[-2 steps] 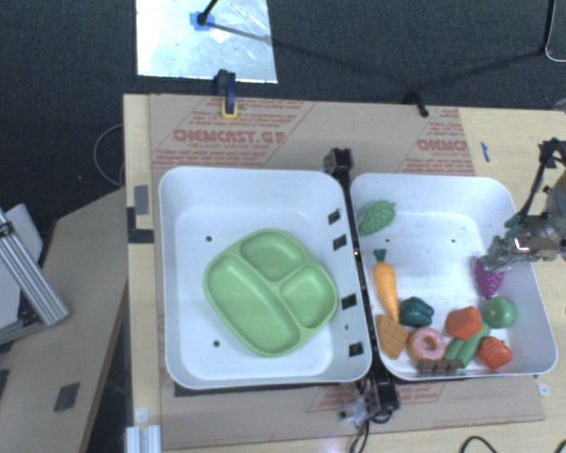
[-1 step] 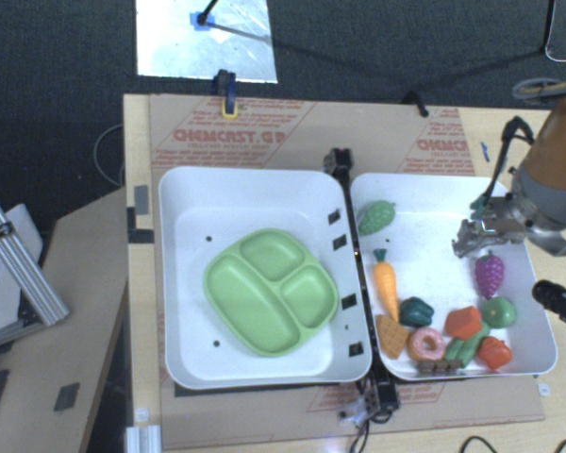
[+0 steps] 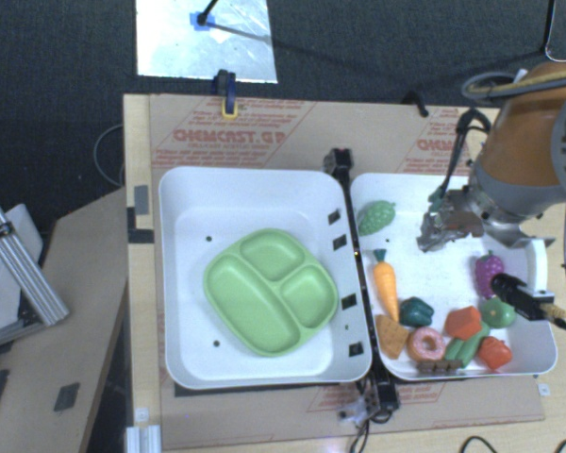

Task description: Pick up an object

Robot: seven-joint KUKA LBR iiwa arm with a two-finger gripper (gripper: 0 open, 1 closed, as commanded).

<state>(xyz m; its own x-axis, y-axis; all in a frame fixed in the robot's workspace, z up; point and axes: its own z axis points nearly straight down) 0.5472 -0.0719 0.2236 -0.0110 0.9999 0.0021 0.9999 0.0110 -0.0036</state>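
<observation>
The end effector point(image 3: 441, 229) hangs over the right bin point(image 3: 410, 196), right of the carrot point(image 3: 386, 289). Nothing sits between its tips; their spread I cannot tell.

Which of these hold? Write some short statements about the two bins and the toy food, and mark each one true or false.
1. The light green divided plastic plate lies in the left white bin. True.
2. The orange toy carrot lies on that plate. False: it lies in the right white bin.
3. The claw is above the right bin. True.
4. The pink-frosted toy doughnut sits at the right bin's far edge. False: it is near the front edge.
</observation>
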